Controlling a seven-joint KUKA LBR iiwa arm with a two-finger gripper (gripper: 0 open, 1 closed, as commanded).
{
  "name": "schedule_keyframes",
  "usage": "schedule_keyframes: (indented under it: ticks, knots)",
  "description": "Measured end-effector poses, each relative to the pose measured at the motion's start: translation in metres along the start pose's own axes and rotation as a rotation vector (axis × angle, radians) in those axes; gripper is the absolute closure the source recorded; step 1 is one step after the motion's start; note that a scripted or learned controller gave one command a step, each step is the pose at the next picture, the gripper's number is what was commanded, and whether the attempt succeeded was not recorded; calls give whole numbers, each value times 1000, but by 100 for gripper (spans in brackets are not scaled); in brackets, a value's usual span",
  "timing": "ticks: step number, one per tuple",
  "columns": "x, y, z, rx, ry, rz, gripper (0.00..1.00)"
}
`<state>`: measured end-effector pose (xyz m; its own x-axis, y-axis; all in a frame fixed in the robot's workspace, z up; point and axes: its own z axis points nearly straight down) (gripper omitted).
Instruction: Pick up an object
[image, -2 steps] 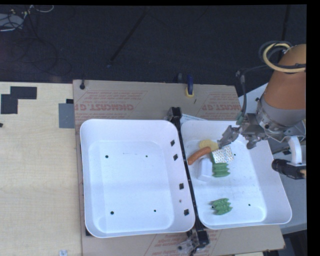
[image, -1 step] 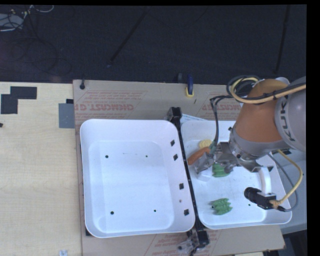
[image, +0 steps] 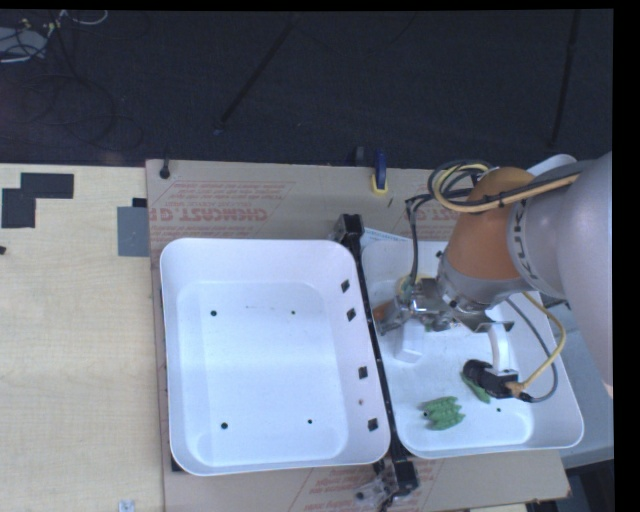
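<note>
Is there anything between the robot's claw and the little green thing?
In the camera view, bare white bin floor lies between the gripper and the green object.

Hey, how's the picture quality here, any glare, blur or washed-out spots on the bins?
Camera view: soft overall, edges slightly blurred; the left bin is bright, near washed out along its rim; the gripper area is murky, detail lost; the green object reads clearly; background above the bench is dark.

2 bins side by side on bench (image: 80, 330), small object (image: 441, 412) in right bin (image: 550, 425), left bin (image: 190, 270) beside it
</note>
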<state>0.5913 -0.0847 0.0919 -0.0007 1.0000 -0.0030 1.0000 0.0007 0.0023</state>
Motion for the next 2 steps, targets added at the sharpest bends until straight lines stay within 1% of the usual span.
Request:
schedule_keyframes:
  ticks: [1,2]
  knots:
    - [83,19,-102,-6,4,-4,0]
    - [83,-61,-95,12,4,3,0]
